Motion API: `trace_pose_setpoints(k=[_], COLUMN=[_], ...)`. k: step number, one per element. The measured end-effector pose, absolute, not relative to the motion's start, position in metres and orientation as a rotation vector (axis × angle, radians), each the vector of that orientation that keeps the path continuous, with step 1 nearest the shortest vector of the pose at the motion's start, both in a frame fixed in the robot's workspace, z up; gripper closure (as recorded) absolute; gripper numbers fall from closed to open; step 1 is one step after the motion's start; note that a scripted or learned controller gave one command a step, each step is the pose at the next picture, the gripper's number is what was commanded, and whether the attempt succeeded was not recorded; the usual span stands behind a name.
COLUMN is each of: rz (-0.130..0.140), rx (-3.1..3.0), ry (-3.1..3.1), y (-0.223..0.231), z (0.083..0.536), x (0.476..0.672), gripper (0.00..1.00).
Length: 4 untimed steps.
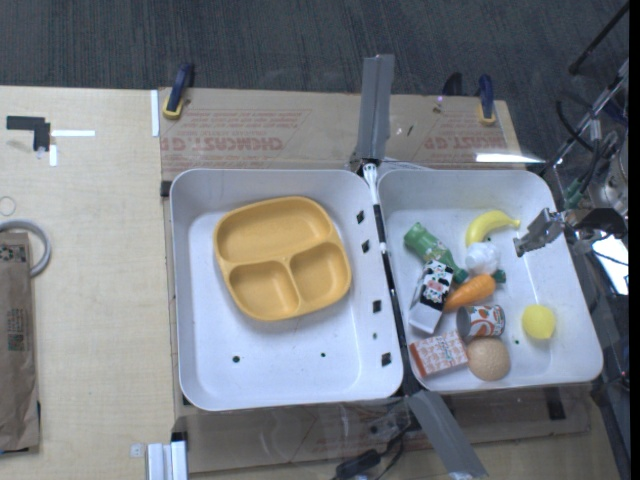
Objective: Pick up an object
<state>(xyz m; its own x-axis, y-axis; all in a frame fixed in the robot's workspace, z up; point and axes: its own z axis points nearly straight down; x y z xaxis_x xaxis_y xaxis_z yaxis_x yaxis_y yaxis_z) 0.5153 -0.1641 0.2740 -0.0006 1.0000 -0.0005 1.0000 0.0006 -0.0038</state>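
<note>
Nearest the front rim of the right bin (590, 358) lie a round brown bun (489, 359) and a red-and-white packet (438, 353), with a small can (483, 321) just behind them and a yellow ball (539, 321) off to the right. Farther in, a carrot (470, 291) lies aslant — tip toward the left, against a black-and-white carton (432, 293). Beyond it, a banana (489, 225) runs left to right, curving down at the left. The gripper (535, 234) hangs just right of the banana, fingers spread, empty. The left bin (190, 298) holds a yellow divided plate (283, 257).
</note>
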Motion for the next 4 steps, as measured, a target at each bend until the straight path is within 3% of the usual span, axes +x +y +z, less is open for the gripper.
trace_pose_setpoints(k=[1, 2, 3, 4], rz=[0.004, 0.003, -0.011, -0.002], rx=[-2.255, -2.172, -2.055, -2.031], ry=[-2.187, -2.270, -2.389, -2.403], y=[-0.184, -0.187, -0.215, -0.199], z=[0.238, 0.173, 0.109, 0.094], x=[0.575, 0.644, 0.641, 0.660], gripper=[0.00, 0.00, 0.00, 0.00])
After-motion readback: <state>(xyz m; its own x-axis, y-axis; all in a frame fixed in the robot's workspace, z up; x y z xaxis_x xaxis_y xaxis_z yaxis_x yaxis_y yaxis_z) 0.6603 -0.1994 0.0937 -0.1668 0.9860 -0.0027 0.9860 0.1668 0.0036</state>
